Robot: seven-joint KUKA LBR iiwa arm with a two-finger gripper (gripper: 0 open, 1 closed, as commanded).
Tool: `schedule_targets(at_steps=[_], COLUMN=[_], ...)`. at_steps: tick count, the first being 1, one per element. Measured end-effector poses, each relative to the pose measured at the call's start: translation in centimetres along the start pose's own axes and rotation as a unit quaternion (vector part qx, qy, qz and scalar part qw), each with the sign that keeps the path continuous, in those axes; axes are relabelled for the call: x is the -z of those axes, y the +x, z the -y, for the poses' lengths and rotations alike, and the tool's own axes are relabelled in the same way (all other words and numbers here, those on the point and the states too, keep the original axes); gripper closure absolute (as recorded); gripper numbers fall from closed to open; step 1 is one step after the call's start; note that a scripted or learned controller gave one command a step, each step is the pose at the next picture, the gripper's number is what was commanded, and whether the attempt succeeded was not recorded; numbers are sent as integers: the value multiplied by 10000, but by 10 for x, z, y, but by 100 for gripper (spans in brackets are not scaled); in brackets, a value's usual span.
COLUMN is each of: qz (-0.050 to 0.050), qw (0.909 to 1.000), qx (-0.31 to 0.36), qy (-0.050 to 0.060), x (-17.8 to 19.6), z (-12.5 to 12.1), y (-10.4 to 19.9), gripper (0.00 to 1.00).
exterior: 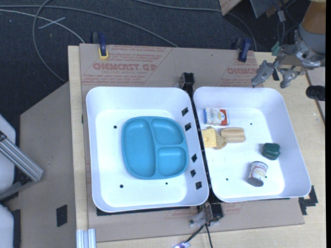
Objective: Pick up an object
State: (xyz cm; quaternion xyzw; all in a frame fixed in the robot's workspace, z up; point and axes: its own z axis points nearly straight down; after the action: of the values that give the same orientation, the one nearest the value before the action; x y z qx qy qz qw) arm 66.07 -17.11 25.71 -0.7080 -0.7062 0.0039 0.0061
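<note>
My gripper [274, 76] hangs above the far rim of the right bin [289, 118], fingers spread open with nothing between them. Below it in that bin lie a small white carton with red and blue print [215, 117], a yellow wedge [209, 138] touching a tan bread-roll shape [233, 135], a dark green round object [270, 150] and a small white can on its side [257, 172]. All of these sit apart from the gripper, nearer the camera.
The left bin [103, 138] holds a blue three-compartment plate [155, 146]. Black clips [186, 79] join the bins along the middle seam. Blue clamps [103, 45] pin the cardboard sheet at the back. Cables trail over the dark floor behind.
</note>
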Motion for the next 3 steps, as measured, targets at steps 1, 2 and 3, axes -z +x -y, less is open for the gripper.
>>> schedule_targets(at_steps=[1,2,3], qz=[13,9,10], qw=[10000,10000,10000], qx=[15,9,22], qy=[-69,-40,-47], x=[8,-43,-86], z=[-2,6,0], y=[1,-5,-3], gripper=[0,0,0])
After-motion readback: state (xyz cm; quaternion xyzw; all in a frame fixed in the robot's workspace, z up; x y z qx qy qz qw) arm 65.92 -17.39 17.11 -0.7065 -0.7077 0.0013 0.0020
